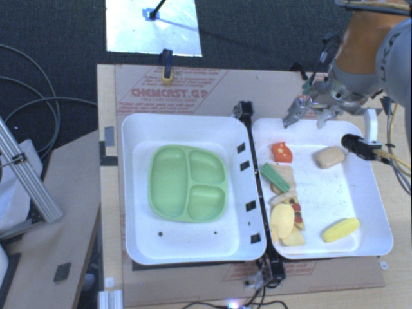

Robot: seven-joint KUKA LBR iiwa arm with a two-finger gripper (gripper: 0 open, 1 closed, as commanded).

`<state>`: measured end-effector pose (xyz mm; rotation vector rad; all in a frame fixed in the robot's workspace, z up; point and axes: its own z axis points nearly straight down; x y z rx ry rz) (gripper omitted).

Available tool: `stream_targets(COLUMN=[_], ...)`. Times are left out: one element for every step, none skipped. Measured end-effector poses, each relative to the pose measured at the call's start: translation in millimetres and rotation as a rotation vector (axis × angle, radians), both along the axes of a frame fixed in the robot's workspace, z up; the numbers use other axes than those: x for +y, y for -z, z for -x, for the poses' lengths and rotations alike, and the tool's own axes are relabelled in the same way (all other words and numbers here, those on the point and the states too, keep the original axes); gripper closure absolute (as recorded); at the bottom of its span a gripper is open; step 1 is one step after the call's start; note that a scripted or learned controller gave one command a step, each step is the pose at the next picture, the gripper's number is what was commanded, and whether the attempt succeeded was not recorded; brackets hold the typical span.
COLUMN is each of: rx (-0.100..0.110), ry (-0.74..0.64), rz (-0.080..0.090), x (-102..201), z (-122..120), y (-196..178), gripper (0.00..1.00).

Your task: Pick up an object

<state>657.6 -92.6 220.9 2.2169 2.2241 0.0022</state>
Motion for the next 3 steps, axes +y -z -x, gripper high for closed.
stream_targets(rx=[0.015,0.0,0.005], ry=[0.003,-0.003,0.002], rz=[-0.003,-0.003,-0.002], x=[1,46,55], z=[52,125,164], y=[125,32,37], gripper=[0.0,0.0,0.0])
